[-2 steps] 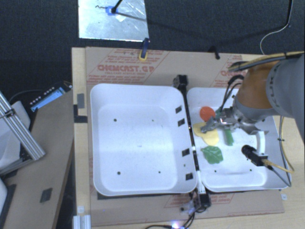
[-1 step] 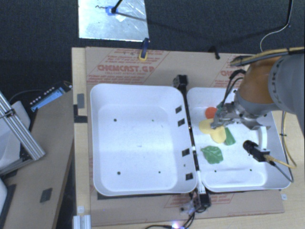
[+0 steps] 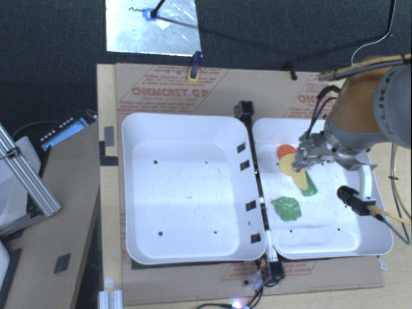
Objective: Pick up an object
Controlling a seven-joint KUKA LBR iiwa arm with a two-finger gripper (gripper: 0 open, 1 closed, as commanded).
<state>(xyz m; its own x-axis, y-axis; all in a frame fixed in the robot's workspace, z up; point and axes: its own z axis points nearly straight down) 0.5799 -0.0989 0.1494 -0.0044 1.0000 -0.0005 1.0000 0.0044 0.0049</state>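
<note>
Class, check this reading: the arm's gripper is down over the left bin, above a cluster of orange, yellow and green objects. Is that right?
Not quite. The camera view shows the gripper over the right bin, not the left one. The rest holds: beneath and beside it lie an orange object, a yellow object and green objects.

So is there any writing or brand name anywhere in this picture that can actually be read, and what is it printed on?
"CHEMCAST GP", in red on the brown protective sheet under the bins, behind the left bin.
The same red print repeats on that sheet behind the right bin, and below both bins, but there it is too cut off or blurred to read.
The smaller red lines around the name are too small to read.
</note>
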